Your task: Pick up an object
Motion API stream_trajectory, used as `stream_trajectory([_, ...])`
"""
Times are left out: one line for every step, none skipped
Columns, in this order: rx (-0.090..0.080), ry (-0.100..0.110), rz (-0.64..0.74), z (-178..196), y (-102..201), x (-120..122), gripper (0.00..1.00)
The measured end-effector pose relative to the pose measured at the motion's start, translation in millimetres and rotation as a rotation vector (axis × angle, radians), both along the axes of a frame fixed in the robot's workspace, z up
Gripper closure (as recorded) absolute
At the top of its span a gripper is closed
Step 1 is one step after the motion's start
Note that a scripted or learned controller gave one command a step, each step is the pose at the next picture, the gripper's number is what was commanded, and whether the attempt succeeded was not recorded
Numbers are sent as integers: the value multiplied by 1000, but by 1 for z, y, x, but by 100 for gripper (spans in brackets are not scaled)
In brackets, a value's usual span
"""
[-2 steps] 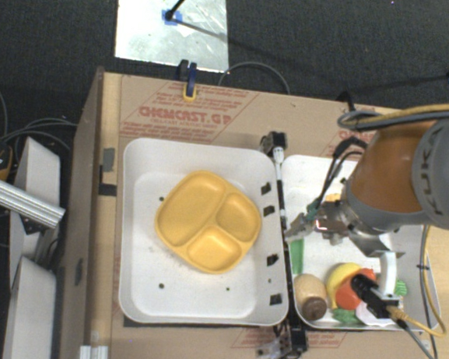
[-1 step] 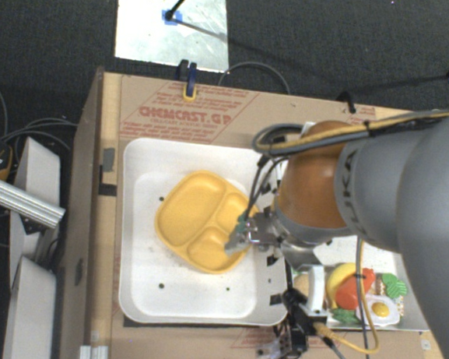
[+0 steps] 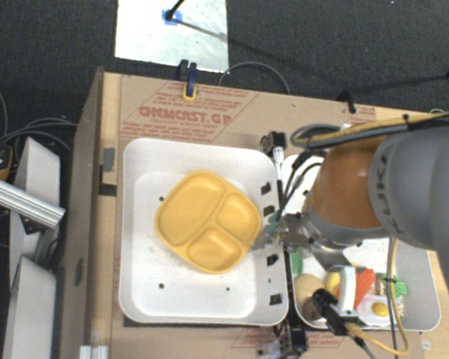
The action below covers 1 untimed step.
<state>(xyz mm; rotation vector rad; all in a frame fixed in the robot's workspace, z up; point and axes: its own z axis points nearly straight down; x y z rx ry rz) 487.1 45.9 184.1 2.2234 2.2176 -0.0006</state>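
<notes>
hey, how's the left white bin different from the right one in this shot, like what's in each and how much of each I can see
The left bin lies in open view, while the right bin is largely covered by the arm. The left bin holds a single yellow divided plate; the right bin holds several small colourful items crowded together. Both are shallow, white, and sit side by side on the cardboard-covered bench.
</notes>
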Motion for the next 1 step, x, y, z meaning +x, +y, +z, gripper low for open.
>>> stream_trajectory([-2,-3,-2,0,-63,29,0])
